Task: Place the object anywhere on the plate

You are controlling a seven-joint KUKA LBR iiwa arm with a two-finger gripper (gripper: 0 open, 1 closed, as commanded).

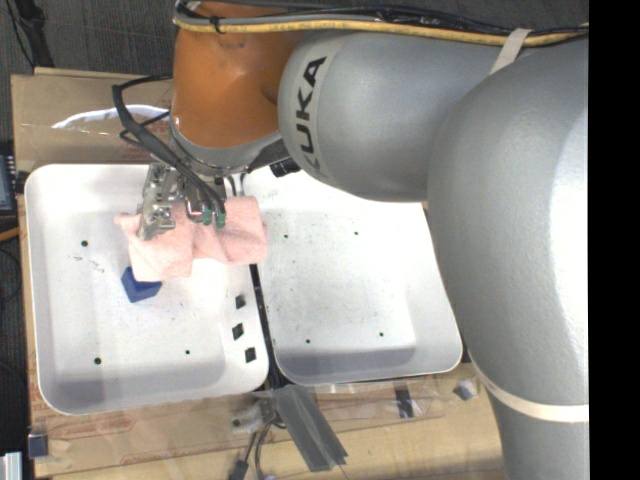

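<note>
camera view: fixed above the bench [60,98] | looks down at a slant | both white bins [60,368] in frame | arm [480,168] close, from right

The only readable lettering is the brand name "KUKA" [313,108], printed in dark capitals running up the grey casing of the robot arm [400,118], just beside its orange band [220,78].
</note>
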